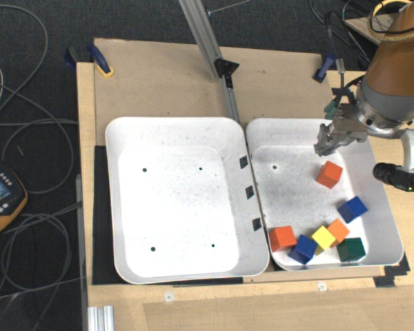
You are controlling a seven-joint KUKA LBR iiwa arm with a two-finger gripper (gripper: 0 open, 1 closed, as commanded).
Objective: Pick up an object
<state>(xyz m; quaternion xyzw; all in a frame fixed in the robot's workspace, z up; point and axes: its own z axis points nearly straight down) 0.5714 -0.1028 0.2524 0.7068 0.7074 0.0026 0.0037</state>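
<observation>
Gripper (329, 143) of the grey arm with the orange band (395, 61) hangs over the far part of the right-hand shallow white bin (290, 198), its dark metal tip just above and beside a loose orange-red cube (329, 174). Whether it is released or clenched, I cannot tell; nothing shows as grasped. That cube sits tilted on the bin floor, apart from the rest. Nearer the bin's right wall lies a blue cube (353, 207). Along the bin's near rim 5 more blocks cluster: an orange cube (283, 237) nearest the bin's left wall, a blue cube (303, 248) beside it, a yellow cube (323, 238) touching that, a smaller orange block (339, 229) behind the yellow one, and a dark green cube (351, 249) toward the bin's right corner. Left of this bin, touching it, sits the second white bin (124, 185).
</observation>
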